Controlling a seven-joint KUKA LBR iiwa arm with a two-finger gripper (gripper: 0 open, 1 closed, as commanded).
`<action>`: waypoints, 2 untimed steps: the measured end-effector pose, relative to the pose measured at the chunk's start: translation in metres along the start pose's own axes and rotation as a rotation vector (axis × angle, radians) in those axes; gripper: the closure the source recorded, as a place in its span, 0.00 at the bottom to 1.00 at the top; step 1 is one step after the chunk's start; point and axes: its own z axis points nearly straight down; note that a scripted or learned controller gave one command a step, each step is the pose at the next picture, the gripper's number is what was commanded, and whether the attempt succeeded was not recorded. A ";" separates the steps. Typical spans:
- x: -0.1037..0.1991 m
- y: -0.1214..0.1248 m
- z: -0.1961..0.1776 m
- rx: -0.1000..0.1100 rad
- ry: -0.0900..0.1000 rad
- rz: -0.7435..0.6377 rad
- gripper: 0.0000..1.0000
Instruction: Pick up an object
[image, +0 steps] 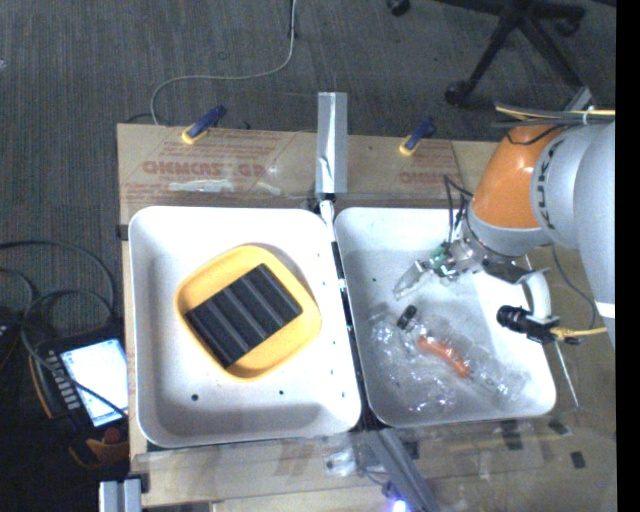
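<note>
I judge the end effector (432, 268), low in the right bin (520, 400) with its grip state beyond my telling, may slip on the crinkly clear bag with an orange piece (445, 355) just below it, and the red print on the bench cardboard (200, 170) is too faint to read.

clamps: two, blue-yellow (203, 123) | bench edge | tablet (92, 378): floor, left
</note>
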 end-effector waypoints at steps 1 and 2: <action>0.021 -0.022 0.009 -0.017 -0.007 0.225 0.00; 0.038 -0.085 0.009 -0.016 -0.005 0.220 0.00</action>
